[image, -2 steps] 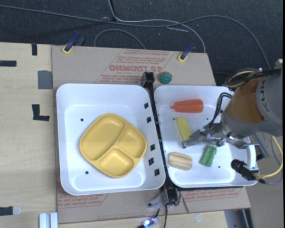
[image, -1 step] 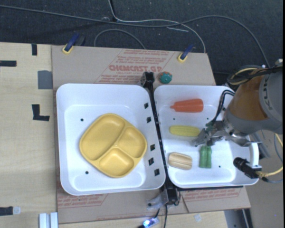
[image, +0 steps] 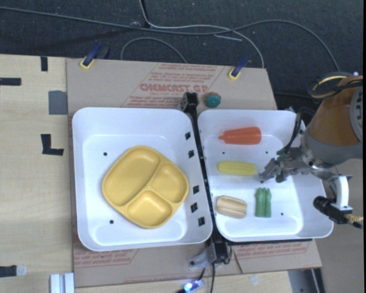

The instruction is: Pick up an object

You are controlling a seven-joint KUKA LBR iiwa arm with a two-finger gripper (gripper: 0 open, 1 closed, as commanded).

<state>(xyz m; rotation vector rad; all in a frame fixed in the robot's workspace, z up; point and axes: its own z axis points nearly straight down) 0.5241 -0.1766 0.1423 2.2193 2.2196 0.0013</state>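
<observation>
The right bin point(image: 293, 227) holds an orange carrot point(image: 240, 136) at the back, a yellow corn cob point(image: 236, 168) in the middle, a tan bread roll point(image: 231, 206) at the front left and a green asparagus bundle point(image: 263, 202) at the front. My gripper point(image: 276, 171) hangs over the right part of this bin, just right of the corn cob and above the asparagus. Nothing shows between its fingers.
The left bin point(image: 88, 133) carries a yellow divided plate point(image: 145, 186). A black divider clip strip point(image: 198, 163) runs between the bins. A small teal ball point(image: 213, 100) lies on the cardboard behind the bins. Cables cross the dark floor at the back.
</observation>
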